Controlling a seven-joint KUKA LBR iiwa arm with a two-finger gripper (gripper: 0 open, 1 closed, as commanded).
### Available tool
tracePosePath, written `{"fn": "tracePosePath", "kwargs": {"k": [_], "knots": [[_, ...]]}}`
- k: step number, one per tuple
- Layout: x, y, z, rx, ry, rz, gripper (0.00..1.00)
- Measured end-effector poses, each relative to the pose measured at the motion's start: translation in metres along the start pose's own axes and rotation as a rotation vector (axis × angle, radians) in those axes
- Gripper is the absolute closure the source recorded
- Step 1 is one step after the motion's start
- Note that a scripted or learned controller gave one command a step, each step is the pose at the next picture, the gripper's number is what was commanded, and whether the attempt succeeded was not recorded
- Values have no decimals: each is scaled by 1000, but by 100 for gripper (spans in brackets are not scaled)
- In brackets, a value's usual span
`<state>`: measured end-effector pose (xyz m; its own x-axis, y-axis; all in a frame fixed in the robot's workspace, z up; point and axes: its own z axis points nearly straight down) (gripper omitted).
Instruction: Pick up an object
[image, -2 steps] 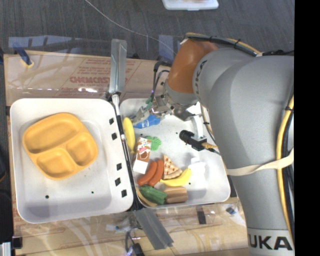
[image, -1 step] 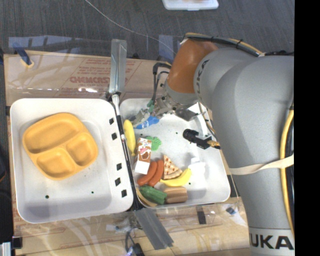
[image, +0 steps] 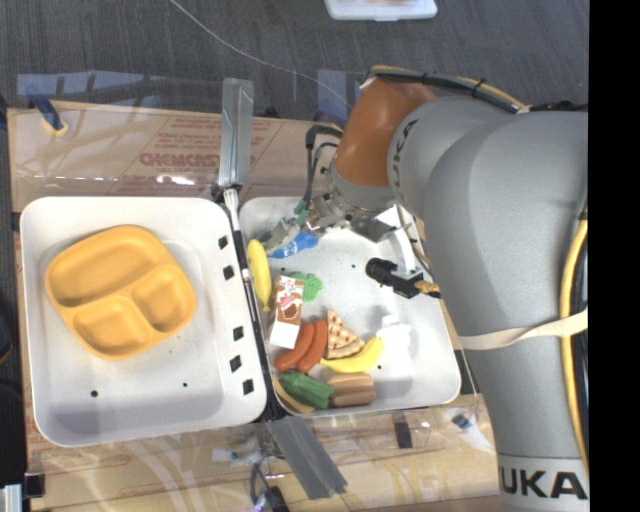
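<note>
while toy food (image: 318, 350) fills one bin (image: 432, 330), another holds a tray (image: 118, 290).

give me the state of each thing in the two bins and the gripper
yellow divided plate: upright, lying in the left bin
left bin: holds the plate
right bin: holds toy food, heaped along its left and front
pizza slice: lying flat
gripper: low over the right bin's back left corner
</note>
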<state>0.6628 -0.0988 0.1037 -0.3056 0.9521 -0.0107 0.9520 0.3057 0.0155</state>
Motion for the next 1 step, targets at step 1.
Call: {"fn": "tracePosePath", "kwargs": {"k": [1], "knots": [[-3,4,-18,-11,-8,-1,100]]}}
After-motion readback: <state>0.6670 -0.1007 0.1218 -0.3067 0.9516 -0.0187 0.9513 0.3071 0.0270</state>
